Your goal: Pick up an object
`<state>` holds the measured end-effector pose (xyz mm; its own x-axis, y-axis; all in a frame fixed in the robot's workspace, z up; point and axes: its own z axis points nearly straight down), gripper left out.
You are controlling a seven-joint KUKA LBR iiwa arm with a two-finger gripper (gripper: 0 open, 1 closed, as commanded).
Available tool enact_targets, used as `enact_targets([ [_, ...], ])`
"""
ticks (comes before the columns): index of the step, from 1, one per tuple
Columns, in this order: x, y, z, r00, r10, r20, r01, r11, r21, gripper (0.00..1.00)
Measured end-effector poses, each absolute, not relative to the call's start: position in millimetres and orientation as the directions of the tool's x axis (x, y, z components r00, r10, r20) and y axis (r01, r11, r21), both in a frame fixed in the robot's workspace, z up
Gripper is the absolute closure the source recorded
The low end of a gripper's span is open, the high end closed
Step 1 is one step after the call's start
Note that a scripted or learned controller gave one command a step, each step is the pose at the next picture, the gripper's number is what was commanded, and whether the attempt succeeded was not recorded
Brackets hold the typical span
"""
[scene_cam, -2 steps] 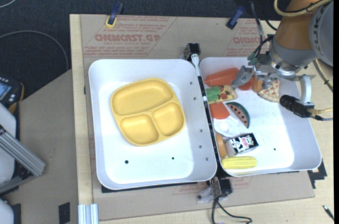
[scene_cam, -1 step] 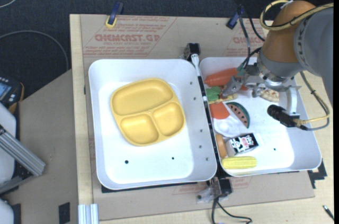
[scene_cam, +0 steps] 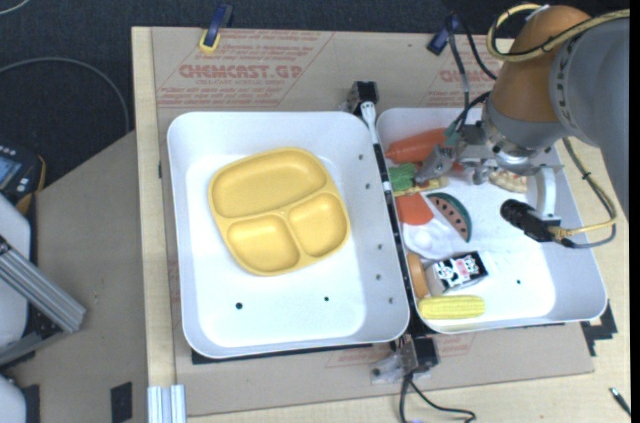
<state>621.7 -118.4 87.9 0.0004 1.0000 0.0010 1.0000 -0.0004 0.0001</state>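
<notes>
The right bin [scene_cam: 560, 286] holds a pile of toy food along its left side. An orange-red piece [scene_cam: 413, 148] lies at the back, with a green piece [scene_cam: 402, 179] just in front of it. A watermelon slice [scene_cam: 451, 214] sits mid-bin above a white piece [scene_cam: 430, 238]. A black-and-white carton [scene_cam: 458, 271] and a yellow corn cob [scene_cam: 452, 308] lie near the front. My gripper [scene_cam: 445, 163] hangs low over the back of the pile, between the orange-red piece and the watermelon slice. The wrist hides what is under it.
The left bin [scene_cam: 190, 211] carries a yellow divided plate [scene_cam: 277, 210]. The arm's orange band [scene_cam: 530, 61] and grey wrist [scene_cam: 515, 143] cover the right bin's back right. A black cable plug [scene_cam: 525, 216] hangs over the bin's middle. The bins' shared wall [scene_cam: 385, 201] runs beside the pile.
</notes>
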Motion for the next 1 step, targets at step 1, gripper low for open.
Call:
enact_targets([
  [1, 624.1, -117.1, 100.7, 0.0, 1.0, 0.003, 1.0, 0.0, 0.009, 1.0],
])
